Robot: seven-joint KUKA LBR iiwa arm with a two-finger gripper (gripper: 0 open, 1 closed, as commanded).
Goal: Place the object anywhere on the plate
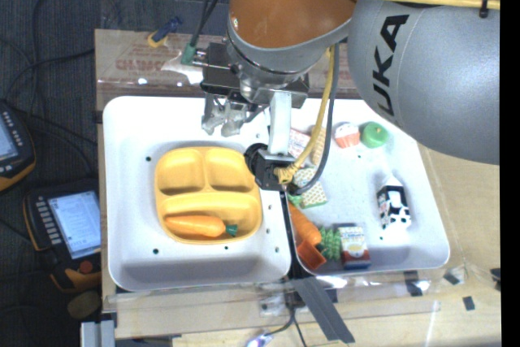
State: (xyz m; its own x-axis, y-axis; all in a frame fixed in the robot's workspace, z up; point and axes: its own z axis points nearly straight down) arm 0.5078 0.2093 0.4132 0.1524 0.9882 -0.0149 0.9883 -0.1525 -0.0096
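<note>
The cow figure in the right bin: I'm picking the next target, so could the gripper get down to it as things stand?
Probably yes. The cow figure stands apart from the other items on bare bin floor with nothing over it, and the gripper hangs above the left bin.

Desk [122,61] carries two shallow white bins side by side, touching along middle. Left bin [130,175] holds yellow divided plate [207,191]; right bin [422,232] holds scattered small items. Brownish printed sheet [138,57] lies on desk behind left bin, small blue-yellow clip [162,32] at its far edge
</note>
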